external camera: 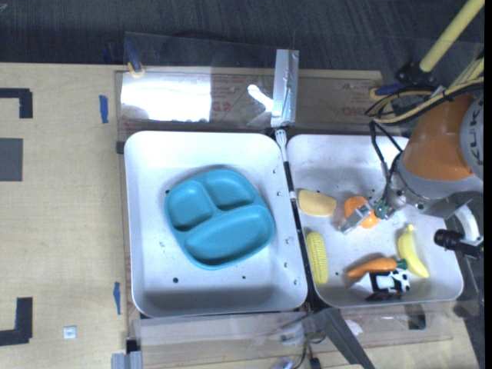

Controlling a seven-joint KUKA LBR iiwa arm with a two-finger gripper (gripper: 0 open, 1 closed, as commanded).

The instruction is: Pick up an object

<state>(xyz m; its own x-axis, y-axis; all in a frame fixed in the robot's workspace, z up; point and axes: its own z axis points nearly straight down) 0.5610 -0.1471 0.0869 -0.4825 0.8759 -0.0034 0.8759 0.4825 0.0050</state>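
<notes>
A blue divided plate lies in the left white bin, close to its middle, with three compartments facing up. The right white bin sits just beside it, the two touching along a dark seam. Behind the bins a sheet of clear plastic catches a bright glare, and a strip of silver tape runs upright at its right end. The desk is pale wood, marked with black corner brackets and small pieces of blue tape. Dark carpeted floor lies beyond.
</notes>
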